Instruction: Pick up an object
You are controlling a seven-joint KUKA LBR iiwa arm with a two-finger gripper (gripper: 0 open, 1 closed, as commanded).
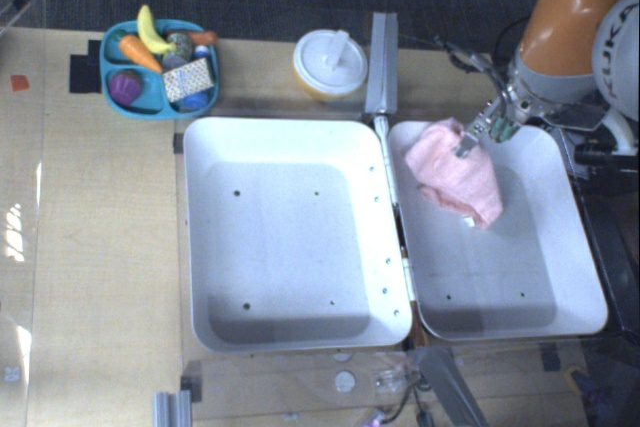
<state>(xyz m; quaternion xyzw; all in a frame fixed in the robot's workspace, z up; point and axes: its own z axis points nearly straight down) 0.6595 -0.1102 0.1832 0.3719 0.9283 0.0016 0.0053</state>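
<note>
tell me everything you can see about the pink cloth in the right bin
The pink cloth is a soft, crumpled piece of fabric, pale pink, bunched into an uneven lump with folds and a small white tag or spot near its lower edge. It lies on the floor of the right bin, in the upper left part, close to the wall by the divider. The gripper is at its upper right edge, touching or pressing into the fabric.
</note>
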